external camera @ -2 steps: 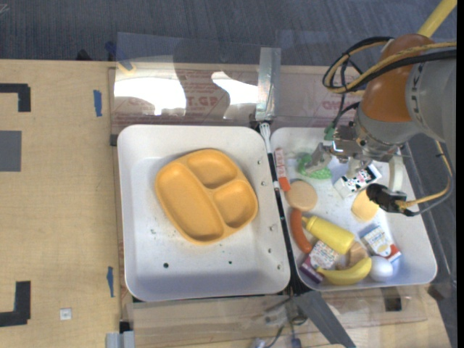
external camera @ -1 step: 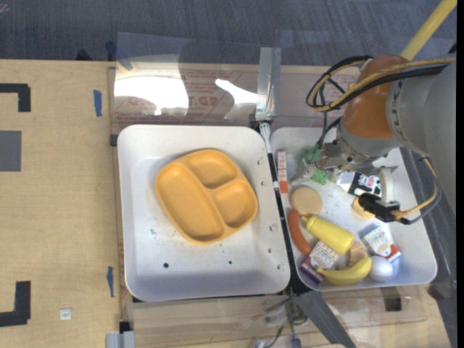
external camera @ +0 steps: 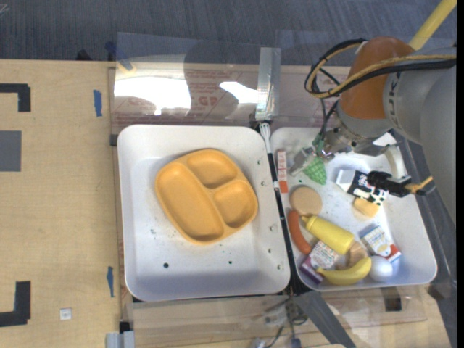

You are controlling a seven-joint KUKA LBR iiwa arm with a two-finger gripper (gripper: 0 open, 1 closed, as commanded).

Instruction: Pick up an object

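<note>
Robotics lab: taped plywood bench (external camera: 51,194), two white bins (external camera: 138,216), grey arm (external camera: 428,100) w/ loose cables (external camera: 326,71).

Single fixed camera above bench (external camera: 51,194), looking down at slant. Both white bins framed whole at moderate range: left bin (external camera: 138,252) near centre, right bin (external camera: 420,259) toward right edge. Arm (external camera: 406,93) enters from right.

Wooden bench (external camera: 51,194), grey carpet floor (external camera: 181,6)
</note>
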